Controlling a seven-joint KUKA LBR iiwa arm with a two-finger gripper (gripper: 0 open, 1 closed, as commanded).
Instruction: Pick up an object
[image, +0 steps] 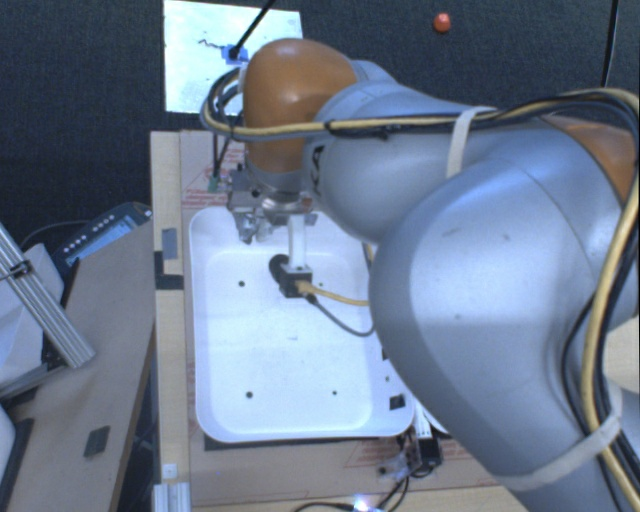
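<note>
My gripper (252, 226) hangs low over the far left corner of the left white bin (215, 400), close to its back wall. The orange band (290, 85) and the wrist rise above it. The bulky grey arm (480, 260) reaches in from the right and covers the right bin. The bin floor that shows carries a few small dark dots, and I cannot make out any loose object on it. Nothing is visibly held by the gripper.
A brown bench surface (110, 330) lies left of the bin, with a small dark tag (97, 441) on it. An aluminium rail (45, 315) and a grey device (105, 230) stand at the far left. A white sheet (195, 60) hangs at the back.
</note>
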